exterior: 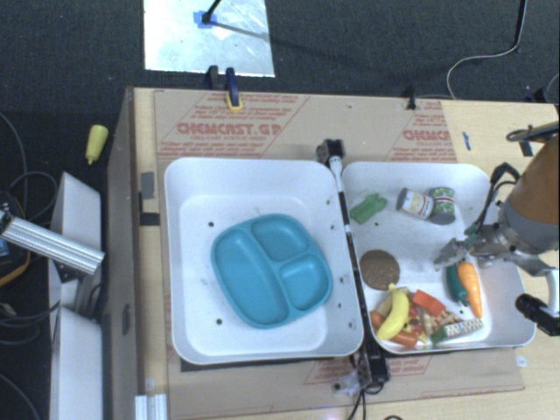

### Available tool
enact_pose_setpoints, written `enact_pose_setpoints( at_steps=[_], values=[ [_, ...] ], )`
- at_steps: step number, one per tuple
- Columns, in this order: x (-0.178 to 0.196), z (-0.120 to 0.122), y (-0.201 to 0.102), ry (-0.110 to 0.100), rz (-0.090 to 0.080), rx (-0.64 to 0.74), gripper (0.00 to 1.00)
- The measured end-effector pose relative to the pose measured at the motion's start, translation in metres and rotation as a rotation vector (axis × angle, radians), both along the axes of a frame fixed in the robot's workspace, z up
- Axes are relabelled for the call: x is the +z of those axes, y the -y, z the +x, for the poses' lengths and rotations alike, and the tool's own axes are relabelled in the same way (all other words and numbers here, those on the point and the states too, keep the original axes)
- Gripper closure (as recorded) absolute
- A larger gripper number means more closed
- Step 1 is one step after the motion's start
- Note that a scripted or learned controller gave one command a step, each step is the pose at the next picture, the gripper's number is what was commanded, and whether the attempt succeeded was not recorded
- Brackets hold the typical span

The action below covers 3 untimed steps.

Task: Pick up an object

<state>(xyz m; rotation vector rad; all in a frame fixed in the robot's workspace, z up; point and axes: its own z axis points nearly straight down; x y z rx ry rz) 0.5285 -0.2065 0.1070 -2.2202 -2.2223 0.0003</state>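
Hovering beside carrot (471, 287) in right bin (503, 335): tool (457, 252), finger state indeterminable. Risk: nudging neighbouring green piece (454, 285), gripping nothing.

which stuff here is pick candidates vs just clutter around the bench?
Pick candidates, all in the right bin:
carrot, banana, green block, can, brown disc; gripper sits beside the carrot.

Just lying about:
blue divided plate in the left bin, yellow object on the floor, foil sheet.
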Motion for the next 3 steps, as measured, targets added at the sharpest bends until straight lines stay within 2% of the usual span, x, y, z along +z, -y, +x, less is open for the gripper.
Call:
enact_pose_setpoints(
  at_steps=[1, 2, 3],
  values=[
    [-0.006, -0.032, 0.000, 0.001, 0.000, 0.000, 0.00],
    [-0.022, 0.044, 0.000, 0.003, -0.001, 0.002, 0.00],
    [0.061, 0.123, -0.011, 0.006, -0.002, 0.004, 0.00]
  ],
)
